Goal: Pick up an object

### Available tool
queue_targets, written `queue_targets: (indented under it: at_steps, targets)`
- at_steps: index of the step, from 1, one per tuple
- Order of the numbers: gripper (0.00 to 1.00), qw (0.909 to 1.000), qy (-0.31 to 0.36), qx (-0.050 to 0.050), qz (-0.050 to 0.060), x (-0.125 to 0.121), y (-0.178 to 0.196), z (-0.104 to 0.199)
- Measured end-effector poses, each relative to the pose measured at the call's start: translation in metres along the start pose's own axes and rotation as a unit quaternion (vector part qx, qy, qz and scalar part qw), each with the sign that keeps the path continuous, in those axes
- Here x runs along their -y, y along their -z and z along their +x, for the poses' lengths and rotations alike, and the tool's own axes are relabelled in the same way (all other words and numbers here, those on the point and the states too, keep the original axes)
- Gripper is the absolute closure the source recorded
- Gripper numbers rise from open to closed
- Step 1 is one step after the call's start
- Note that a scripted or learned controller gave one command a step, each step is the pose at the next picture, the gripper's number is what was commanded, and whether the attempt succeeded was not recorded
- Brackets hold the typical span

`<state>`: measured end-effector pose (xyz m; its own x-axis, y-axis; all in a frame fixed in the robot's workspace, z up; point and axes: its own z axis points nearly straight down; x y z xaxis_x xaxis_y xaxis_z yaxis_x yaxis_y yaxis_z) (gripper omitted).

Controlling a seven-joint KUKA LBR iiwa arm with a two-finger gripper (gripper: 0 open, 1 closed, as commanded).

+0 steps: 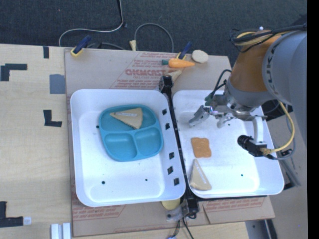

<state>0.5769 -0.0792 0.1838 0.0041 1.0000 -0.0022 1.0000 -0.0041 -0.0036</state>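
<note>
Right now the gripper [210,117] hangs over the right bin [269,180], near the top of it, at about eleven o'clock from the bin's middle. Its fingers [197,118] are spread wide apart and there is nothing between them. So nothing has been picked up yet.

Two things lie in that bin. A small orange-brown square of toast [201,147] sits just below the gripper, at about six o'clock from it. A pale wedge of sandwich [200,177] lies farther down, at six o'clock too, close to the bin's lower left side.

I think the toast is the easy one to go for, since it is nearest. To do it well, the arm should slide a little toward six o'clock so the toast sits right under the open fingers, then go straight down and squeeze. The toast looks flat, so the fingers may need to reach almost to the floor of the bin, or they may slip over it.

The left bin [82,148] holds a blue plate [132,138] with another wedge [128,117] in its top part. Both bins rest on a brown cardboard sheet [144,71] on a light wooden bench [30,143]. At twelve o'clock, past the bins, a toy carrot [180,62] and a pale round thing [200,56] lie on the cardboard. Behind is a dark carpet [199,9] with a thin cable [119,14] on it.
</note>
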Motion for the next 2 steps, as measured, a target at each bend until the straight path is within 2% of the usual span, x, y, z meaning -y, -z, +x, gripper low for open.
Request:
queue_targets:
  at_steps: [1,2]
  targets:
    - [0.00,1.0000,0.001,0.000,-0.002,0.035,-0.103,-0.021]
    - [1.00,1.0000,0.002,0.001,-0.005,0.032,-0.087,-0.021]
